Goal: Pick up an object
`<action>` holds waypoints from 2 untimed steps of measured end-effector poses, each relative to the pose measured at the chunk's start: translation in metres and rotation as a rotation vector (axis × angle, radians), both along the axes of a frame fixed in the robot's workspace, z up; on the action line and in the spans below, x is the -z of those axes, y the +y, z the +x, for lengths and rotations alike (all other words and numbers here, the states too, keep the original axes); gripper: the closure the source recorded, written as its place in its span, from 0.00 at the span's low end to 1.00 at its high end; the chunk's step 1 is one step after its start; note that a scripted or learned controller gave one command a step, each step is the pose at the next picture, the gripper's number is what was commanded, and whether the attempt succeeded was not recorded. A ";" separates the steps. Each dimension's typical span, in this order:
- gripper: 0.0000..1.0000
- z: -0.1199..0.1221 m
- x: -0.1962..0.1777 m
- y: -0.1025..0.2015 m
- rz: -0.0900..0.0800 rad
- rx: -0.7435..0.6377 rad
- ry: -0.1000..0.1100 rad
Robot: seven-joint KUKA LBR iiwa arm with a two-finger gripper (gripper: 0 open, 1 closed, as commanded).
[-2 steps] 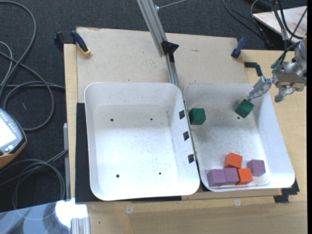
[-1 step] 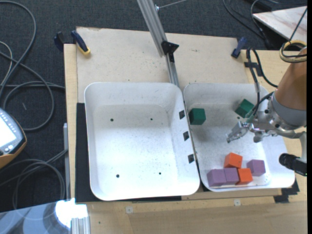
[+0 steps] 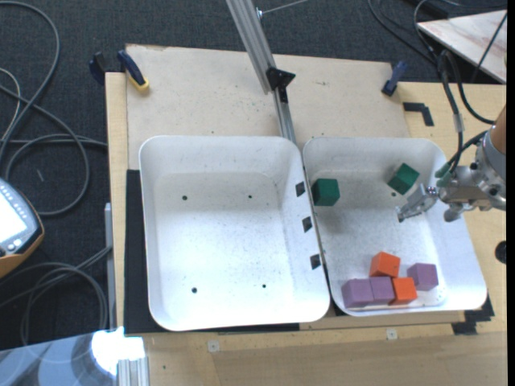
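The right bin holds several small blocks. One green block sits near its left wall, and a second green block lies tilted toward the back right. Orange blocks and purple blocks cluster at the front edge. My gripper reaches in from the right over the right bin's right side, just below and right of the second green block. Its two fingers stand apart, with nothing between them.
The left bin lies beside the right one, with a shared divider down the middle. A metal pole slants in from the top to the bins' back edge. Blue clamps sit on the bench's back corners. Cables lie on the dark floor.
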State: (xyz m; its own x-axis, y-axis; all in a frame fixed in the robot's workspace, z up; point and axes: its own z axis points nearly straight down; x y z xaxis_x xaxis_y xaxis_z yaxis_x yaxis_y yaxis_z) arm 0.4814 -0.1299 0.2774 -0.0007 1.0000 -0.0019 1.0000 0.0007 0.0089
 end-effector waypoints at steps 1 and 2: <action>0.00 0.000 -0.027 -0.030 -0.001 0.003 0.004; 0.00 0.000 -0.018 0.034 0.005 -0.007 0.010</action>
State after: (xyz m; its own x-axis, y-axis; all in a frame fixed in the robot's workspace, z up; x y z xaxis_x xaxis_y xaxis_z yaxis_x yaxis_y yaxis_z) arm 0.4814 -0.0963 0.2957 -0.0073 1.0000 0.0034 1.0000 0.0073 -0.0013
